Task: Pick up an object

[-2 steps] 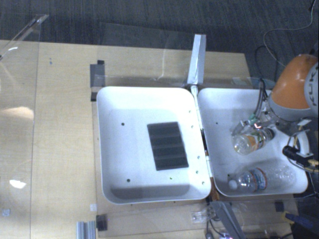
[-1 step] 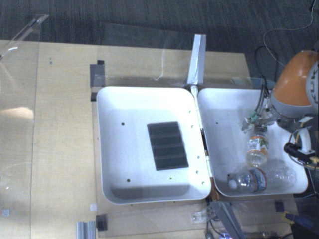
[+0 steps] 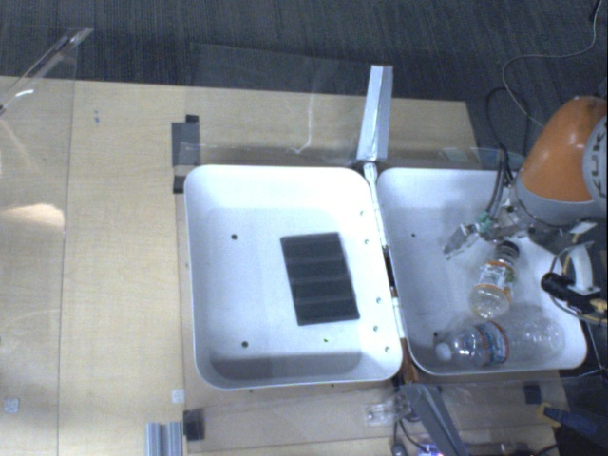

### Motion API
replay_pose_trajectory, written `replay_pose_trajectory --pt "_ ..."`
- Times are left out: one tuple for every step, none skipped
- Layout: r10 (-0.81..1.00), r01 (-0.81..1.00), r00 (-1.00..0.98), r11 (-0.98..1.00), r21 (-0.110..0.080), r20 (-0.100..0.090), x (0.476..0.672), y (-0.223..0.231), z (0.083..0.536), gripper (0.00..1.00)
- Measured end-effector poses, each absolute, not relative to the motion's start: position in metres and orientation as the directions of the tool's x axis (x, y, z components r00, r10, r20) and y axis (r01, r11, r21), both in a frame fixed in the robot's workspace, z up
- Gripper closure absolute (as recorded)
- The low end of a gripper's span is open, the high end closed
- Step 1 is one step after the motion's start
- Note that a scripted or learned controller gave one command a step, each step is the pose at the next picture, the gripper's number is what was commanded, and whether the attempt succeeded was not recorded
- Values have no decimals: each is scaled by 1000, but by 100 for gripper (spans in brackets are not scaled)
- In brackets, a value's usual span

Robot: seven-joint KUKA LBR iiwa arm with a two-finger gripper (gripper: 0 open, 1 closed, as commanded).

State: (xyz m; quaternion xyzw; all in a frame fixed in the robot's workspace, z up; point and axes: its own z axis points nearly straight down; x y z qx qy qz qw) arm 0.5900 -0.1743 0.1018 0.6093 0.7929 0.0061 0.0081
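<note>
Two white bins sit on the counter (image 3: 114, 255): the left bin (image 3: 218, 255) holds a black ridged pad (image 3: 320, 277), the right bin (image 3: 418, 217) two clear bottles. The gripper (image 3: 475, 231) hangs just above the upright-lying bottle (image 3: 493, 288); whether its fingers are spread or closed, I cannot tell. The other bottle (image 3: 473, 344) lies near the front wall.

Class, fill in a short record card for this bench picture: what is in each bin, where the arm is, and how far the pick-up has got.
left bin: one dark ribbed pad, lying flat near the middle
right bin: two clear plastic bottles, one near the middle, one on its side at the front edge
arm: over the right bin
gripper: above the middle bottle
pick-up: nothing visibly held
</note>
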Motion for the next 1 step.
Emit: replay_pose_trajectory --pt "963 963 -269 269 5 -1 550 -205 93 0"
